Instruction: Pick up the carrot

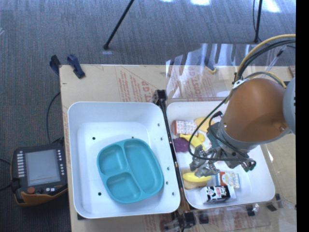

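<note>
My gripper (202, 166) hangs low inside the right bin (263, 166), under the arm's orange band (254, 111). It sits just above a yellow banana-like piece (192, 178) near the bin's front left. The arm's bulk covers the middle and back right of this bin. Other toy foods lie around the gripper: a small orange-and-white carton (182, 127), a yellow piece (199, 131) and a purple piece (180, 144) to its upper left.
A black-and-white milk carton (217, 193) and another small carton (230, 179) lie at the right bin's front. The left bin (82, 124) holds a teal divided plate (129, 170). A pendant (39, 171) rests off the bench at left.
</note>
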